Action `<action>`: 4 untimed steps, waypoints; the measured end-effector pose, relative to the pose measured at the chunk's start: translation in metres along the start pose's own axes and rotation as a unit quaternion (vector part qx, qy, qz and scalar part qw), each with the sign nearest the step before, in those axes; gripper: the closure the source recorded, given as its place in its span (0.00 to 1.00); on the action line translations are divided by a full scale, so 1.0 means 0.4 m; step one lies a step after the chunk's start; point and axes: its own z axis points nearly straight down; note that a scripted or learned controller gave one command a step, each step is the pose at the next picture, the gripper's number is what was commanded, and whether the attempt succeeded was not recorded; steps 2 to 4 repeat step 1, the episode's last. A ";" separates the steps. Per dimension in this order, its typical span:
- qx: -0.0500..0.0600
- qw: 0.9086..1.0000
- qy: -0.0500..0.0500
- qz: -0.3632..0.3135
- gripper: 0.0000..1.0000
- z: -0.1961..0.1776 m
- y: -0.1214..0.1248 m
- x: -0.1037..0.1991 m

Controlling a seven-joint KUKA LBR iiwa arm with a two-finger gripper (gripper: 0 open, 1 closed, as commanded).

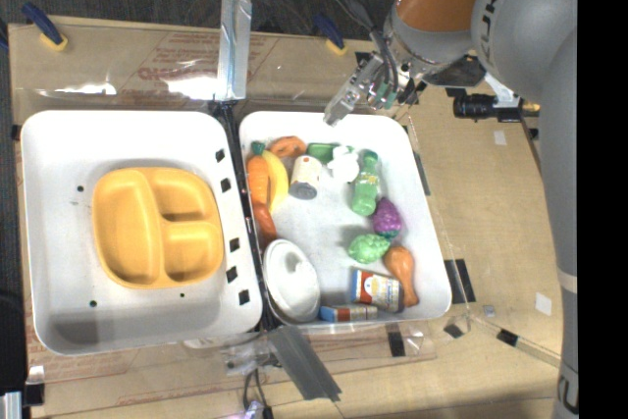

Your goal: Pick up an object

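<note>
many toys crowd the right bin [424,211]; i can't tell the gripper [339,110] jaw state, so i'd descend on the isolated green bottle [365,187].

Yellow divided tray [157,223] in left bin [44,211]; blue clamp [44,25] at bench's far-left corner.

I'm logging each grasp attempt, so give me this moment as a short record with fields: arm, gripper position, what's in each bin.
arm: grey with orange band, reaching in from the right
gripper: above the far rim of the right bin, nothing seen between its fingers
left bin: yellow divided tray
right bin, far end: banana, white cup, green bottle
right bin, middle: purple grapes, green leafy toy
right bin, near end: white bowl, small can
task status: no object picked up yet
</note>
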 end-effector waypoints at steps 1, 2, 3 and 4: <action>0.000 1.000 -0.001 -0.003 1.00 -0.024 0.003 -0.002; 0.000 1.000 -0.001 -0.003 1.00 -0.024 0.003 -0.002; 0.000 1.000 -0.001 -0.003 1.00 -0.024 0.003 -0.002; 0.000 1.000 -0.001 -0.003 1.00 -0.024 0.003 -0.002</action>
